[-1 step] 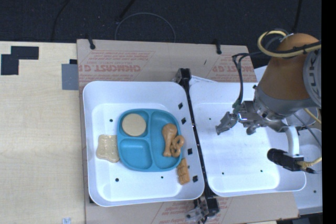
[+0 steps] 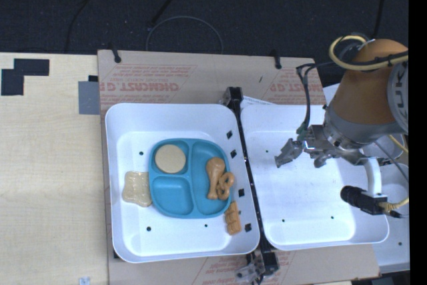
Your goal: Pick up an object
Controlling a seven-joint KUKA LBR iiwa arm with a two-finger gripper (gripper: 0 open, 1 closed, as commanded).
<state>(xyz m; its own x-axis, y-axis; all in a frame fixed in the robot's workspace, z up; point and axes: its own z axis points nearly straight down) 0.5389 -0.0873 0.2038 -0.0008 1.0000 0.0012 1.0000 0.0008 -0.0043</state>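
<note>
My gripper hangs over the upper middle of the right bin, open, with only white bin floor between its fingers. All the objects lie in the left bin. A blue divided plate holds a round tan disc in its top-left compartment. A tan drumstick and a pretzel lie in the plate's right compartment. A pale bread slice rests against the plate's left edge, and a small tan pastry piece sits at its lower right.
A black divider runs between the two bins. A black cylindrical part of the arm's cabling hangs over the right bin's right side. Cardboard lies under the bins, with wooden benchtop to the left.
</note>
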